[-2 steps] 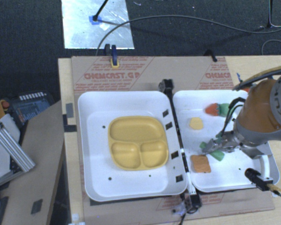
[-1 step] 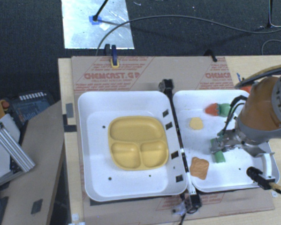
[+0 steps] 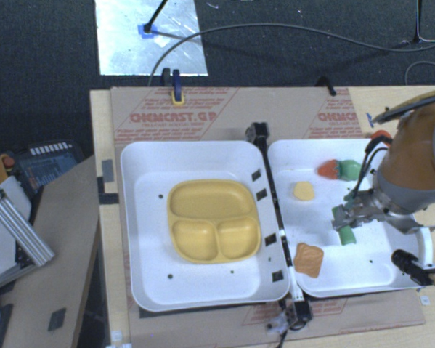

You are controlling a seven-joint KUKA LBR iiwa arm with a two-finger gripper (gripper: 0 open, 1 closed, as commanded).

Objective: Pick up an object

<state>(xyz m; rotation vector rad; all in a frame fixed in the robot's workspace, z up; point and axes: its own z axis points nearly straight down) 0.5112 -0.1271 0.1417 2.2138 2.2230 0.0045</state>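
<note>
The right bin holds several small items. A pale yellow round piece lies near its left wall. A red and green toy vegetable rests at the back. An orange-brown lump sits at the front left. A small green piece lies in the middle. My gripper reaches down from the right, low in the bin, right above the green piece. The grey wrist hides how the two meet.
The left bin carries a yellow three-compartment plate. A black divider strip runs between the bins. The arm's orange band hangs over the right bin's right side. Cardboard lies under both bins.
</note>
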